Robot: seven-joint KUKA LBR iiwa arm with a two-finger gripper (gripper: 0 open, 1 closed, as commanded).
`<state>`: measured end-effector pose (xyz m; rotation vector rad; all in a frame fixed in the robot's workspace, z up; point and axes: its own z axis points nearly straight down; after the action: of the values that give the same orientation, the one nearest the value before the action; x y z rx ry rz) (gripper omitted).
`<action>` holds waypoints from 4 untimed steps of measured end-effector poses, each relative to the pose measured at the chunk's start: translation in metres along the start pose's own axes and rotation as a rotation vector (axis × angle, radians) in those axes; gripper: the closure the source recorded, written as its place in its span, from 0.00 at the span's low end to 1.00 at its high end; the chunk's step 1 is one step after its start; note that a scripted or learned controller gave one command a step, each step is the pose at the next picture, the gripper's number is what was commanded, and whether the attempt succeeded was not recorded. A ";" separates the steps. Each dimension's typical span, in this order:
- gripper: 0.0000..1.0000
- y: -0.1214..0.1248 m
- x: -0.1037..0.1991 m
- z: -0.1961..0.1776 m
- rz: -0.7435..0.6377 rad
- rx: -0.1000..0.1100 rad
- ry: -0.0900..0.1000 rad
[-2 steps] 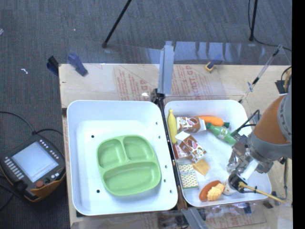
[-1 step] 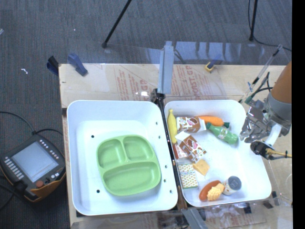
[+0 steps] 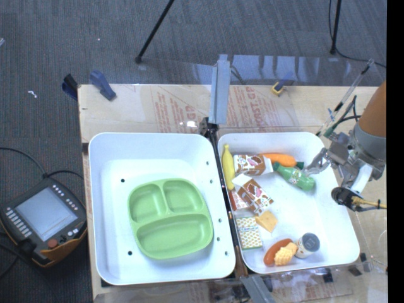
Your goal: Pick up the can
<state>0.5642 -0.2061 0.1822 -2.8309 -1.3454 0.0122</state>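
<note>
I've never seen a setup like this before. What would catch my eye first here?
Probably the bright green divided plastic plate lying alone in the left white bin. Next, the jumble of toy food in the right white bin: a yellow banana, a green bottle, and a small round silver-topped can near the front. The grey robot arm's gripper reaches in at that bin's right edge.

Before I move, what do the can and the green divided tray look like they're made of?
The can: probably metal, since its round top looks grey and slightly shiny; too small to be sure. The green divided tray: likely moulded plastic, uniform matte pale green with soft rounded compartment edges.
</note>
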 end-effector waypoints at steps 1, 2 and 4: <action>0.00 -0.025 -0.013 0.100 -0.057 0.007 0.009; 1.00 -0.025 -0.015 0.095 -0.057 0.013 0.004; 1.00 -0.026 -0.017 0.086 -0.060 0.034 0.000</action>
<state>0.5322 -0.2028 0.0965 -2.7624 -1.4150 0.0342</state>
